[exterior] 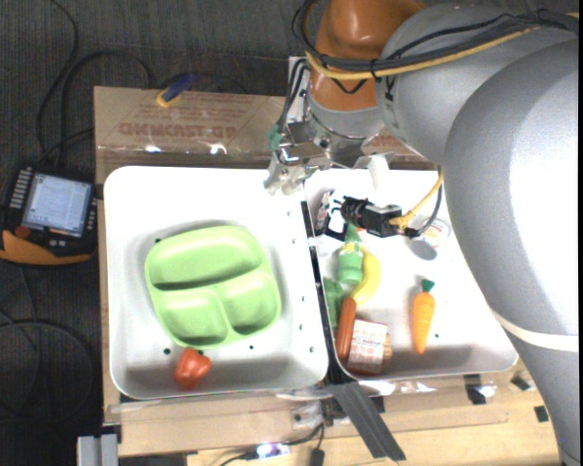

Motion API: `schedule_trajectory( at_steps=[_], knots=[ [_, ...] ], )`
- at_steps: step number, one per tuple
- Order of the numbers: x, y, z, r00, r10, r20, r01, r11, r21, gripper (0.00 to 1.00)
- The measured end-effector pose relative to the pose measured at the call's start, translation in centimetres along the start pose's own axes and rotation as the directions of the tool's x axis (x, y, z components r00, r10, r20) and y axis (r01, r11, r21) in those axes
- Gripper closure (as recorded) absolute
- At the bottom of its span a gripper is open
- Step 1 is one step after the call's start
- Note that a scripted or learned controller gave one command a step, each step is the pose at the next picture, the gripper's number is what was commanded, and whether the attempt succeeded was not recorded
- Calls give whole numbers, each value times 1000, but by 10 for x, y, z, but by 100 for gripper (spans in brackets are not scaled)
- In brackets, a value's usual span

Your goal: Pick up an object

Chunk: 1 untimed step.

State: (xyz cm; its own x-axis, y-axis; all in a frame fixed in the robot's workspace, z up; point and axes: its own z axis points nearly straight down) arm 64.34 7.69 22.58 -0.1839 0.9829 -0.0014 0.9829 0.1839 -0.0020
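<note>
Bins fill the bench below the arm: 2 shallow white ones side by side, the left bin and the right bin. Inside the left bin lies a green divided tray with 3 compartments, and near that bin's front edge sits a small red pepper-like toy, just beside the tray's front corner. The right bin holds the graspable things: a green bottle-shaped toy lying against a yellow banana, a reddish-brown sausage just in front of them, a small printed box touching the sausage's right side, and an orange carrot with a green top lying apart to the right. The grey arm with its orange band reaches in from the right, and its gripper hangs over the back rim where the 2 bins meet, nothing visible between its tips; whether it is released or clenched cannot be told. A handheld control pendant rests on the dark floor left of the bench.
</note>
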Motion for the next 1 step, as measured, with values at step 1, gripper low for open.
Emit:
schedule_trajectory(
  at_steps=[1],
  knots=[
    [-17,-37,-9,989,146,-1,-146,989,2,100]
  ],
)
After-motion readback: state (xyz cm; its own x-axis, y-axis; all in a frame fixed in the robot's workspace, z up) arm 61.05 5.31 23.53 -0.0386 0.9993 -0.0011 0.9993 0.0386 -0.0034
